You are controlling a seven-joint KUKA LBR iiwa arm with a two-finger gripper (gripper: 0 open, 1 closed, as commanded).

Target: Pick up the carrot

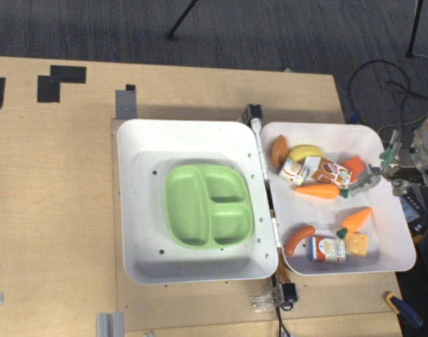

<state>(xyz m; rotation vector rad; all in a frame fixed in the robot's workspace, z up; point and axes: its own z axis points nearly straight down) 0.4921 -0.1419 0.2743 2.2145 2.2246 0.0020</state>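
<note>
Two orange carrot-like pieces lie in the right bin (pixel 389 258). A long one (pixel 317 191) rests across the bin's middle, and a shorter one with a green top (pixel 356 218) lies tilted nearer the right wall. My gripper (pixel 375 175) comes in over the bin's right edge, just right of the long carrot's tip and above the shorter one. Nothing shows in its grasp.
The right bin also holds a brown roll (pixel 279 151), a banana (pixel 305 151), a small carton (pixel 320 170), a red piece (pixel 354 165), a sausage (pixel 299 239), a ketchup bottle (pixel 326 249) and cheese (pixel 357 243). A green divided plate (pixel 208 206) sits in the left bin (pixel 140 188).
</note>
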